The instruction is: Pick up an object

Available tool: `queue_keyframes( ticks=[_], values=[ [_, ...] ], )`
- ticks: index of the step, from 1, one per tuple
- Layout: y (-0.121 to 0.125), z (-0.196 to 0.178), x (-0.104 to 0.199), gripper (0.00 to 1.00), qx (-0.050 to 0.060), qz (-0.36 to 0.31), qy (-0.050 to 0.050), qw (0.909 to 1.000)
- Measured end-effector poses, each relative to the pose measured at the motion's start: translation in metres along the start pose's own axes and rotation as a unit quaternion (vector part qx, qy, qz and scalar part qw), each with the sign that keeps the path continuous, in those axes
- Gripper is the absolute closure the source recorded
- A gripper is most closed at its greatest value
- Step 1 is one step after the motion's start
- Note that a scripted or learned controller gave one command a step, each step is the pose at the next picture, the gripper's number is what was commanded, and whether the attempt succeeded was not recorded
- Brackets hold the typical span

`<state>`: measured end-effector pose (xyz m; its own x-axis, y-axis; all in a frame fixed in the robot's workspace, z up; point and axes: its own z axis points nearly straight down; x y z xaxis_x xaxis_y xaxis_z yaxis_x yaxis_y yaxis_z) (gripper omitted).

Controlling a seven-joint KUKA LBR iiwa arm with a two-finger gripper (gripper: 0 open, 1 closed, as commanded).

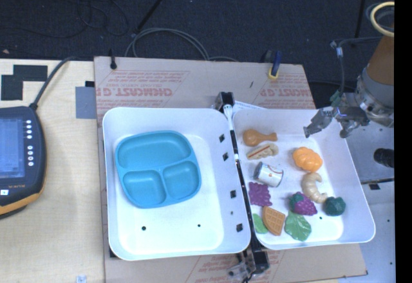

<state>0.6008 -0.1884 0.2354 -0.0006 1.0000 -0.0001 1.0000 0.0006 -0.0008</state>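
The right bin (pixel 351 166) holds several toy foods: a chicken drumstick (pixel 259 137), a hot dog (pixel 262 151), an orange fruit (pixel 307 159), a small silver can (pixel 268 174), purple grapes (pixel 259 194), a pale croissant (pixel 313 186), a dark green broccoli (pixel 333 206), a waffle (pixel 273 220) and a green leaf (pixel 297 227). My gripper (pixel 333 125) hangs above the bin's upper right corner, up and to the right of the orange fruit. It is open, with nothing between its fingers.
The left bin (pixel 122 224) carries a blue divided plate (pixel 158 168). A black divider (pixel 235 166) separates the two bins. A teach pendant (pixel 16 153) lies on the bench at far left. Cables run across the dark floor behind.
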Motion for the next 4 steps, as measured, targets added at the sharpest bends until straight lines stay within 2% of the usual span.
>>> queue_keyframes(
  ticks=[1, 2, 3, 4],
  values=[
    [0.010, 0.156, -0.024, 0.00, 0.002, 0.000, 0.000, 1.0000],
    [0.012, 0.137, -0.025, 1.00, 0.000, 0.000, 0.000, 1.0000],
    [0.030, 0.145, 0.040, 1.00, 0.000, 0.000, 0.000, 1.0000],
    [0.006, 0.045, 0.093, 1.00, -0.002, -0.002, 0.001, 1.0000]
  ],
)
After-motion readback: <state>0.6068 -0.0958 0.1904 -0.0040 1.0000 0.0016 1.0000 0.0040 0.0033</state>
